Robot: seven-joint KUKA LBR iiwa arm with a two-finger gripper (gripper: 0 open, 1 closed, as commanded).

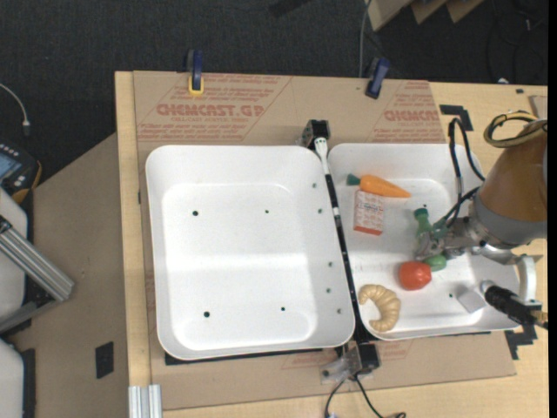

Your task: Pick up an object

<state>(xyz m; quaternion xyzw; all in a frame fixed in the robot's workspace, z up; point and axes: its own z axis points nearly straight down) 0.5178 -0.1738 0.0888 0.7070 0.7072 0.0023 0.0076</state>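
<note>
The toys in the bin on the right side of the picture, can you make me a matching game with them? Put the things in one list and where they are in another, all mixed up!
Things:
1. carrot
2. croissant
3. tomato
4. little box

Places:
A. at the bin's near edge, closest to the bottom of the picture
B. right below the carrot
C. farthest back in the bin
D. just under the green toy by the arm

Pairs: 1-C, 2-A, 3-D, 4-B
</note>
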